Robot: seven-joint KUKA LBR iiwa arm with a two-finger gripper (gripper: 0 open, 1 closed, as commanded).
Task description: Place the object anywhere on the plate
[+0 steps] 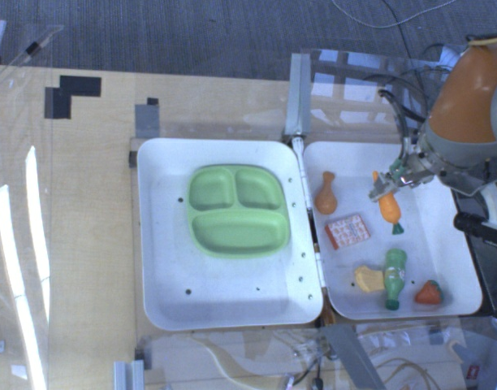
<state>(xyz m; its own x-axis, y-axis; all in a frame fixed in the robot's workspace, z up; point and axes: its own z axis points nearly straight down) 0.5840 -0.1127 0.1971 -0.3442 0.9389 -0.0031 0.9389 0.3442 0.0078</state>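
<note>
Two white bins are sitting side by side on the bench. The left bin point(159, 242) is holding a green plate point(236, 210) with three sections, lying near the middle of the bin.

The right bin point(460, 291) is holding the small toys. A toy carrot point(390, 210) is lying in the upper middle part of this bin. Its long side is running up and down the bin, leaning a little. Its orange body is pointing toward the far edge, and its small green top point(398, 228) is pointing toward the near edge.

The gripper point(392, 182) is hanging over the far end of the carrot, very close to it. I cannot tell if it is gripping the carrot or if it is let go. The grey arm with the orange band point(468, 92) is reaching in over the right bin's far right corner.

A toy chicken leg point(326, 194) is lying near the left edge of the right bin. A red and white packet point(347, 231) is lying just below it. A yellow toy point(367, 279) and a green bottle point(394, 278) are lying side by side near the near edge, touching. A red strawberry point(428, 293) is sitting close to the near right corner.
</note>
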